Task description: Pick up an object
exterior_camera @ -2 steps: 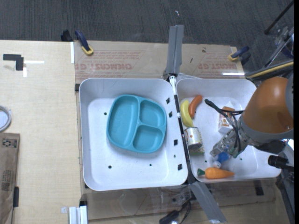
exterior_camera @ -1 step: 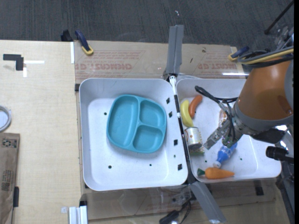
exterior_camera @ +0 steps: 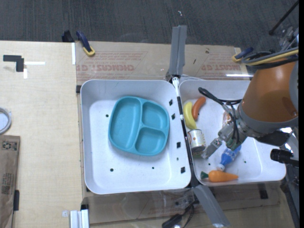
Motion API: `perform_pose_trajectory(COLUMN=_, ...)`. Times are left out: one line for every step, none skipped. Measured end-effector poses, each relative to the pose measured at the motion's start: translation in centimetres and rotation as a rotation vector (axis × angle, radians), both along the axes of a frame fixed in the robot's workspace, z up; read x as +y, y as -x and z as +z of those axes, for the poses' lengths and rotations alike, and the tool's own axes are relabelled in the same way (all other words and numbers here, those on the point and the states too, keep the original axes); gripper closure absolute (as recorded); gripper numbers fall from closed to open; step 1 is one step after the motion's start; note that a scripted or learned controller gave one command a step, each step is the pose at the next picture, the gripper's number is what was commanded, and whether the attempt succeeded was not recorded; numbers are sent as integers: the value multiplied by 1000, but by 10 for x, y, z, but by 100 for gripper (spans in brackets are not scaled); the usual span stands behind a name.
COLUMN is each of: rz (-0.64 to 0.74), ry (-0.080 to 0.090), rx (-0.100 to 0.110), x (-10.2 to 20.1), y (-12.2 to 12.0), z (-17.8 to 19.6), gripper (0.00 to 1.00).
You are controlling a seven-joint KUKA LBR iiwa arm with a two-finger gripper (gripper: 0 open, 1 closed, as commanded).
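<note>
Two white bins: left bin [exterior_camera: 92, 141] with blue divided plate [exterior_camera: 139, 126], right bin [exterior_camera: 266, 172] with arm [exterior_camera: 268, 103] reaching in, gripper [exterior_camera: 214, 147] low near silver can [exterior_camera: 195, 138], open/closed unclear, banana [exterior_camera: 189, 115], orange carrot [exterior_camera: 222, 176], blue bottle [exterior_camera: 229, 157] nearby.

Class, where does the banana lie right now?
The banana lies in the right bin, against its left wall, beside the orange chili and above the small can.
</note>
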State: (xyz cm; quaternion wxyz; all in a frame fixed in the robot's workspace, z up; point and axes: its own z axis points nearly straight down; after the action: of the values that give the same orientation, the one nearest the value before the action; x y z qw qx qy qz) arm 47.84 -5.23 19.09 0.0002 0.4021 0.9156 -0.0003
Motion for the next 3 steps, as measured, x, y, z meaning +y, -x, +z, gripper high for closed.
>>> perform_pose_trajectory(rz=-135, ry=0, rx=1, x=-51, y=-28, z=-100, gripper=0)
perform_pose_trajectory(rz=-136, ry=0, rx=2, x=-52, y=-28, z=-92, gripper=100)
perform_pose_trajectory(rz=-137, ry=0, rx=2, x=-52, y=-28, z=-92, gripper=0)
